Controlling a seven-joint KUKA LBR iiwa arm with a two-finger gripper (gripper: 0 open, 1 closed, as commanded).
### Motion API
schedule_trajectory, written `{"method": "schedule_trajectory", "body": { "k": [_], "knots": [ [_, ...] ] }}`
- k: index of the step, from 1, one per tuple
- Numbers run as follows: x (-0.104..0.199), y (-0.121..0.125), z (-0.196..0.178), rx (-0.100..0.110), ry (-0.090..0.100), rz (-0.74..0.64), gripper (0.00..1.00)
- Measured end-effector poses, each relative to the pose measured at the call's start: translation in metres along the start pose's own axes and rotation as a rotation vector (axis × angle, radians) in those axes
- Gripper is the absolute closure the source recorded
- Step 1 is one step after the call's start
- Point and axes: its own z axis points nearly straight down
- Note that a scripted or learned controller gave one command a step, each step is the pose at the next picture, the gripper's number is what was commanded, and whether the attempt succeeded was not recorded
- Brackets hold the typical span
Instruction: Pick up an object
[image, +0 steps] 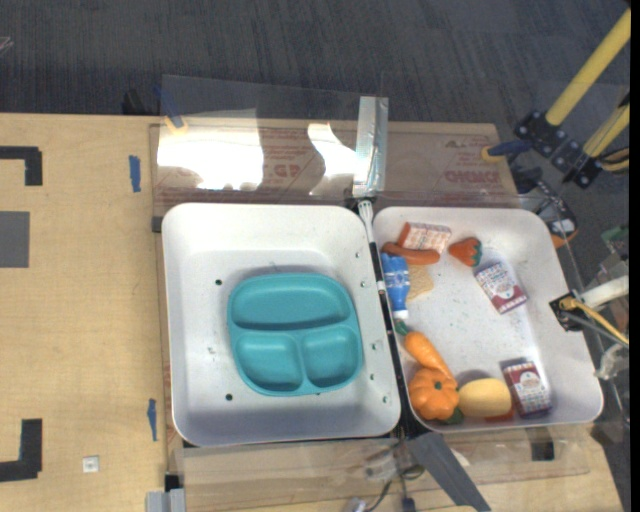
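1. The tabletop (70, 330) carries two white bins; the left bin (190, 250) holds a teal divided tray (293, 335).
2. The right bin (530, 250) holds the small items — nothing is lifted, so the pick looks not yet begun.
3. A likely target, the carrot (427, 352), lies near the bin's left wall, long axis slanting, tip toward the near right, beside the small pumpkin (435, 395).
4. I cannot tell the hand's state; next it must descend over one item.
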Motion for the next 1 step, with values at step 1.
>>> {"method": "schedule_trajectory", "body": {
  "k": [1],
  "knots": [
    [-0.0014,-0.0195,-0.0349,-0.005,0.008,0.021,0.00]
  ]
}}
